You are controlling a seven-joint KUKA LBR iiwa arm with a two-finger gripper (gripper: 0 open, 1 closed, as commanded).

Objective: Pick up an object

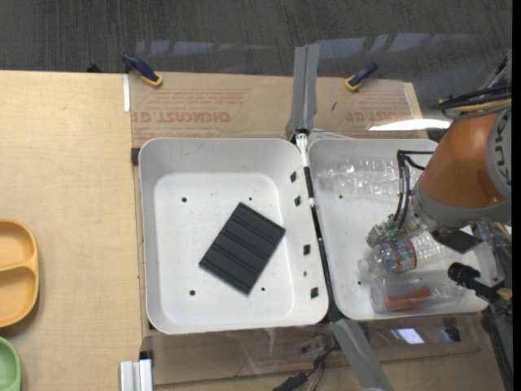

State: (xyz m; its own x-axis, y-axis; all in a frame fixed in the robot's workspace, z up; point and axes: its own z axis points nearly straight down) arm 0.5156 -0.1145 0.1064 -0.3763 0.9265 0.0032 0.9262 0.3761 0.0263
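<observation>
Far left on the wooden surface (65, 153) I note an orange divided tray (15, 271) at the frame edge, with a scrap of a green dish (6, 366) below it; neither bears on the task; next, the left bin (159, 218) holds one thing, a black ribbed slab (242, 247) lying flat and askew near its middle, well apart from every wall and from the arm; a grey divider rail (304, 88) and the two adjoining rims separate it from the right bin (342, 296); in that bin I see a crumpled clear plastic bottle (362, 177) toward the back, a second clear bottle (403, 255) lying on its side nearer the front, and just beside it, at the front wall, a clear packet with something red inside (415, 296); the arm (464, 173) hangs over this bin from the right, its orange band uppermost, and the tool (384, 235) sits low by the neck end of the lying bottle; whether it is open or closed I cannot tell, the wrist and wiring mask it. My judgement: the step in hand is the approach or descent onto the lying bottle, nothing yet lifted. The next move calls for a closure across the bottle's body rather than its tapered neck; clear, rounded plastic is likely to slip, and the neighbouring packet crowds one side, so a square, centred bite seems needed before any lift.
</observation>
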